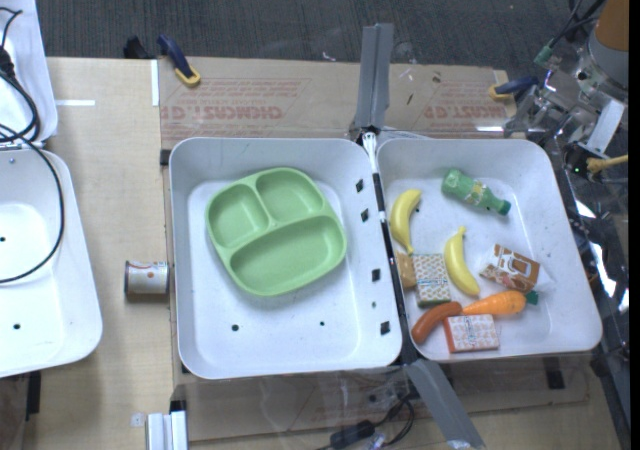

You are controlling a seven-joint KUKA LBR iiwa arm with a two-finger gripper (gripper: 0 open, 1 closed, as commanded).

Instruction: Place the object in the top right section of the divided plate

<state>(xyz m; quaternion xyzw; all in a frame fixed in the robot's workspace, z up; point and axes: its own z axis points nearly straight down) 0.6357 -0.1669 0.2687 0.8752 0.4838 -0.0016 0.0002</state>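
Below and left of the gripper [562, 110] (open or closed, we cannot tell) lies the green bottle [476, 192]; we should grasp it mid-body, well short of the green divided plate [275, 230].

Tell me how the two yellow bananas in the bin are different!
The upper yellow banana lies near the bin's left wall, curving like a hook; the lower yellow banana sits nearer the middle and looks straighter. The upper one lies apart from other toys, while the lower one lies close beside the small checkered box. Both are yellow, similar in size, in the right white bin.
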